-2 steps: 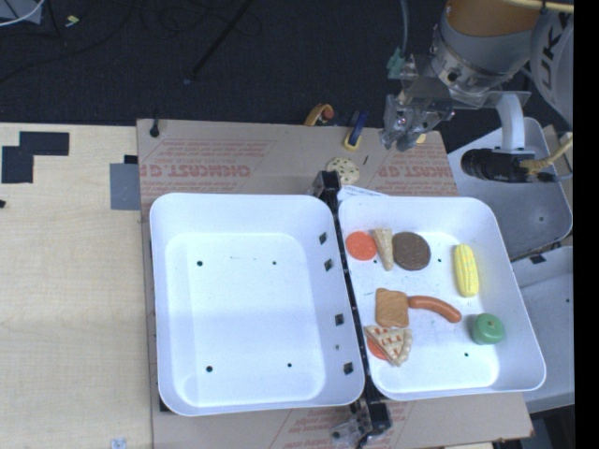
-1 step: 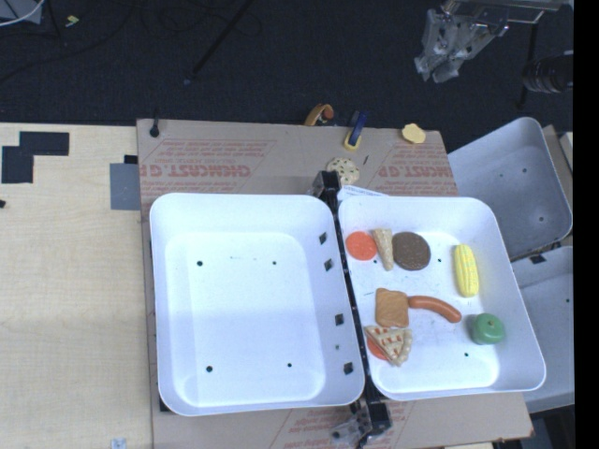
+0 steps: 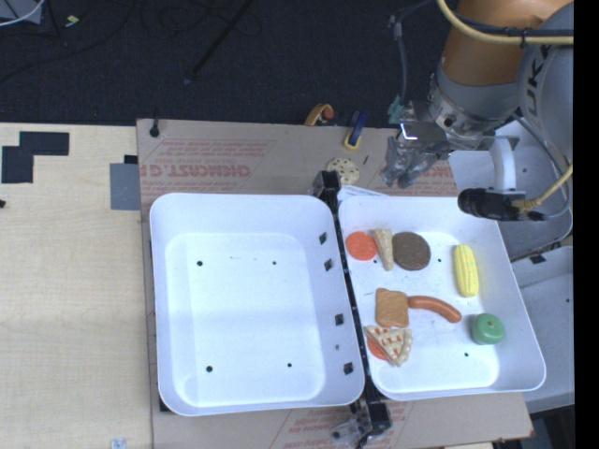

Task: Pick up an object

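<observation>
the gripper (image 3: 408, 168) hangs over the right bin's (image 3: 524, 363) upper rim, gap between its jaws impossible to tell, seemingly poised to pick from the food spread below, perhaps the corn (image 3: 465, 269).

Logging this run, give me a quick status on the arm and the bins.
Gripper above the right bin's far rim, nothing visibly between its fingers. Toy food lying in that bin: corn cob, sausage, brown patty. Nothing blocking the way down.
</observation>
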{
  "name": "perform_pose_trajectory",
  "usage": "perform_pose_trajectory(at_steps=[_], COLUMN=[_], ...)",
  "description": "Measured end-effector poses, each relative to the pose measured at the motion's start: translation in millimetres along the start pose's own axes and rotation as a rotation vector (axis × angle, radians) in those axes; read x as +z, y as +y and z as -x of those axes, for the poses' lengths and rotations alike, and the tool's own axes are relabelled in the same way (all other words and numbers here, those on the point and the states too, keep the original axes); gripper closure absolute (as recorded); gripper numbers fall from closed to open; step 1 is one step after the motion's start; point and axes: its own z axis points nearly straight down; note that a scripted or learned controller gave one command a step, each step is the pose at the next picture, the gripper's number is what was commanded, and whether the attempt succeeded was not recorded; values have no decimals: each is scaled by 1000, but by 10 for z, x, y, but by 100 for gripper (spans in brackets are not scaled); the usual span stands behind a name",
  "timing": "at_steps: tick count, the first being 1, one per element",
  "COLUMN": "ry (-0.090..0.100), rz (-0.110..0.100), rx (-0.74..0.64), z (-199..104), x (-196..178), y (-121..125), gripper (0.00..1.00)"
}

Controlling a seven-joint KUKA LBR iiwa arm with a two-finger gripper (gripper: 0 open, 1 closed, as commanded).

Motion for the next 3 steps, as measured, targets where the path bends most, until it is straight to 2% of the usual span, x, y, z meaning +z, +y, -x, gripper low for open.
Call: perform_pose_trajectory(at_steps=[1, 2, 3], ry=[0, 1, 1], rz=[30, 23, 14], rx=[-5, -5, -6], z=[-29, -107, -113], x=[-1464, -2138, -2086], y=[-2, -18, -17], gripper=[100, 100, 0])
